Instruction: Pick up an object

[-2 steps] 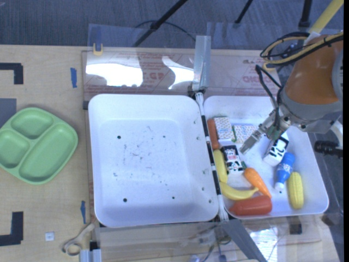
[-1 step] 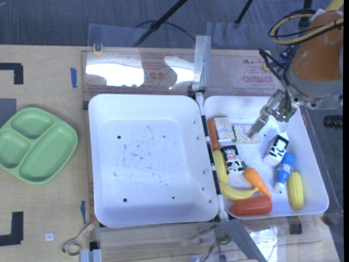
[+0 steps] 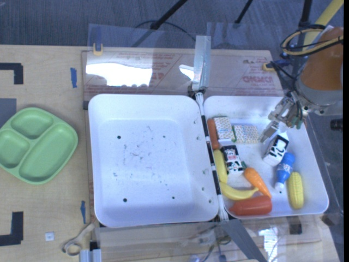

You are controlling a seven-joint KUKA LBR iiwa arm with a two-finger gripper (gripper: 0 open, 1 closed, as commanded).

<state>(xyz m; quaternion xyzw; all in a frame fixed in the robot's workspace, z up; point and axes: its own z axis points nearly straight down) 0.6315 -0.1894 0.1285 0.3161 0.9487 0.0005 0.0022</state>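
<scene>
From the camera view above the bench, the arm [image 3: 323,72] enters at the far right, its upper part cut off by the frame edge, and only the orange band and wrist are clear. The gripper [image 3: 275,125] hangs over the far side of the right bin [image 3: 319,162]; its metal fingers blur together, so whether the jaws stand wide or narrow cannot be told, and nothing can be seen between them. Just near of it lies a white bottle with a black label [image 3: 276,148], its far end close under the fingertips, though contact cannot be judged. There are two white bins: the left bin [image 3: 147,157] shows only faint scuffs and small dark dots. In the right bin the objects count as one blue-and-white bottle [image 3: 284,171], one corn cob [image 3: 295,189], one carrot [image 3: 256,180], one banana [image 3: 228,180] partly hidden under a small black-and-white carton [image 3: 234,159], one red piece [image 3: 252,205] at the near edge, and two patterned packets [image 3: 235,130] whose print is too small to read. One green divided plate [image 3: 37,144] sits on the bench at the far left.
</scene>
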